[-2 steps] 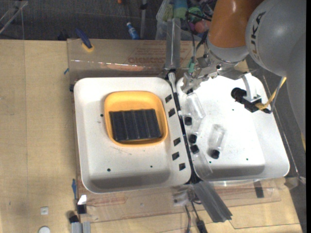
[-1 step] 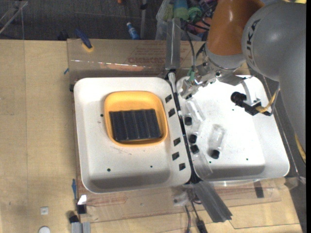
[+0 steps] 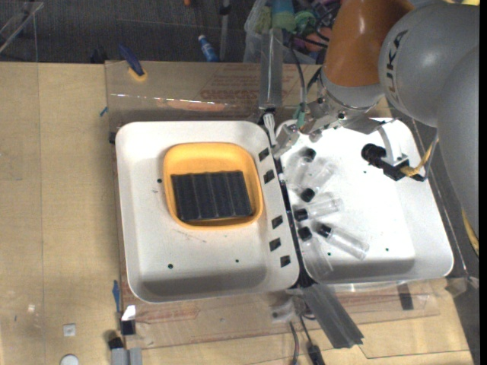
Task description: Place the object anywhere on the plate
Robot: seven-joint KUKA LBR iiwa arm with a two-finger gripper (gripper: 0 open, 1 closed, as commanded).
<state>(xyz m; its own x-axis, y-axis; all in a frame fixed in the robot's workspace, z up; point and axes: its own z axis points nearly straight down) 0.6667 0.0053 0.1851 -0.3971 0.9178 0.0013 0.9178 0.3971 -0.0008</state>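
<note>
Gripper (image 3: 304, 124) half hidden under the arm (image 3: 411, 52), grip state unclear; clear tubes (image 3: 323, 204) faint.

The grey arm (image 3: 434, 59) comes in from the upper right, its thick rounded link filling that corner. Just below it sits the orange band (image 3: 361, 33), wide and glossy, tilted down and to the left. Beneath the band the wrist narrows into the gripper (image 3: 308, 124) — a cluster of pale metal parts and thin cables, pointing down and leftward. Its fingertips blur together here — perhaps close-set, but the state is unclear
</note>
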